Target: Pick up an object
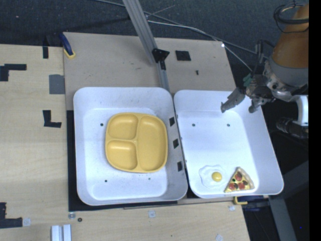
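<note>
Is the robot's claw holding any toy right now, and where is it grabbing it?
No, nothing is held. The gripper hangs open over the far end of the right bin, with nothing between its fingers.

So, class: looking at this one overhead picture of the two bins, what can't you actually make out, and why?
- Arm: cut off by the right edge of the camera view beyond its orange band.
- Gripper: whether its tips touch the right bin; one slanted view gives no height.
- Pizza slice: toppings too small to name.
- Yellow tray: compartment depth unreadable from above.
- Metal pole: its top runs off the upper edge.
</note>
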Controlling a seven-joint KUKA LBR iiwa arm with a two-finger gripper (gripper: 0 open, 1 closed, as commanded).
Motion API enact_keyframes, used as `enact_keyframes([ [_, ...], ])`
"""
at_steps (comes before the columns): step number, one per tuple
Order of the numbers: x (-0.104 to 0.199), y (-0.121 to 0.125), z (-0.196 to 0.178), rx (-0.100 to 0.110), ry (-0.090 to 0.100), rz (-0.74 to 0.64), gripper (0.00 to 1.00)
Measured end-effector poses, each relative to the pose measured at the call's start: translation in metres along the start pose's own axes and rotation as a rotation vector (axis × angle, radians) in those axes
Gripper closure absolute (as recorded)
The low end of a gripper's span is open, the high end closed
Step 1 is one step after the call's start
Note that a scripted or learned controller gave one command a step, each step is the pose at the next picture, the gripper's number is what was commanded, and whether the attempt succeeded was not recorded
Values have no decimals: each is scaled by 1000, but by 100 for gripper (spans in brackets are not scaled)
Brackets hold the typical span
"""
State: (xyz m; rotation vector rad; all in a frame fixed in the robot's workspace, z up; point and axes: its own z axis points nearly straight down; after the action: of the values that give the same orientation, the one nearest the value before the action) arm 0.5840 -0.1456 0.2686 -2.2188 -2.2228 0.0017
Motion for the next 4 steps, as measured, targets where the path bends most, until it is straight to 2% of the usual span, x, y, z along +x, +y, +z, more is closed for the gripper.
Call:
enact_keyframes([
  [3,11,1,178,5,0,1,0],
  [4,12,3,165,2,0,-1,100],
])
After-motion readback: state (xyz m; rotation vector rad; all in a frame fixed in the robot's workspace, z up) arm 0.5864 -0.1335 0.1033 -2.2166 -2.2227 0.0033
